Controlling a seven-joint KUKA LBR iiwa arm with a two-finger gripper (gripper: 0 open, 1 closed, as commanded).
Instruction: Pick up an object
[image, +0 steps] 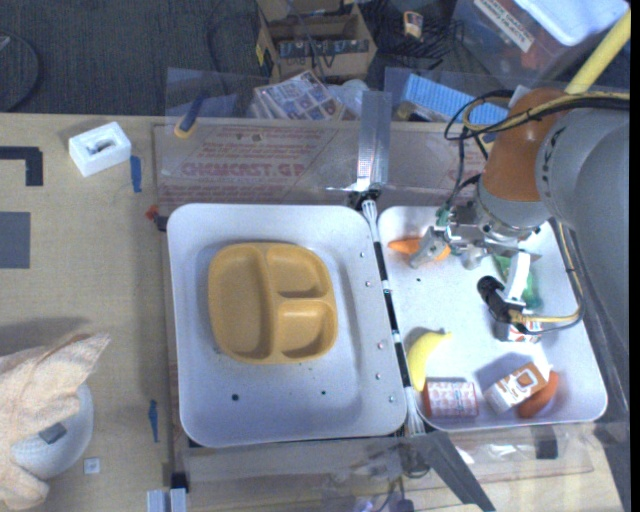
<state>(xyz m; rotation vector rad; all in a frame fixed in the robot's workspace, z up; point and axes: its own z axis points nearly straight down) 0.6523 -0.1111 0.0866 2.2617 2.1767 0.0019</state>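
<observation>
Where claw hovers, carrot lies crosswise, tip pointing left

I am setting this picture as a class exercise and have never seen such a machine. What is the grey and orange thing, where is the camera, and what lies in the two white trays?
The camera looks down at a slant on a bench. The grey and orange thing is a robot arm reaching in from the right; its gripper hangs over the right bin, near a small orange piece. That bin also holds a banana, a small can, a little carton and a green item. The left bin holds a yellow divided tray. Whether the gripper holds anything is unclear.
</observation>
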